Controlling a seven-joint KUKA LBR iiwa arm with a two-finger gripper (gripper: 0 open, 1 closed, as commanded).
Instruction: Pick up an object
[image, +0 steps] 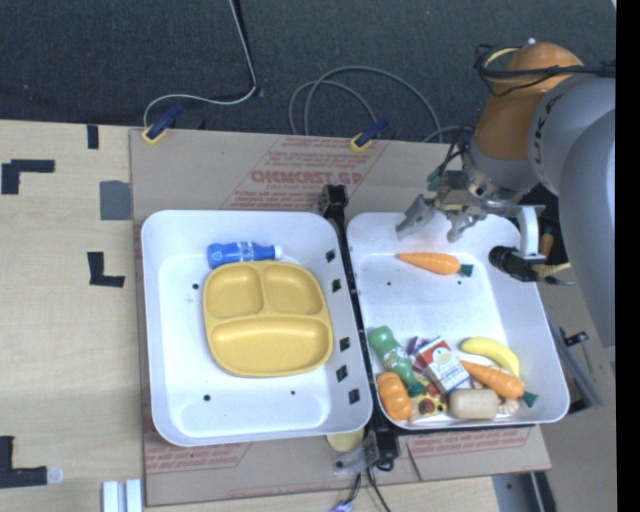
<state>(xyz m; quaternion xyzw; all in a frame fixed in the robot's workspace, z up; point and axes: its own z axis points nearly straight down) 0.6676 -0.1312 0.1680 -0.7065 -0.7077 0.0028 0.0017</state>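
1. Near me, in the near right corner of the right white bin (520, 300), I see a pile: a yellow banana (490, 351), a small red carton (443, 362) and more toy food.
2. Farther back lies a lone orange carrot (431, 263). I'd pick this one, since nothing crowds it.
3. Just behind it hangs the two-finger gripper (438, 221), fingers spread apart and holding nothing.
4. I'd drop straight down over the carrot's middle, then squeeze across its thin side.

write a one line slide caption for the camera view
Open gripper above a lone carrot in the right bin; yellow tray and blue bottle in the left bin.
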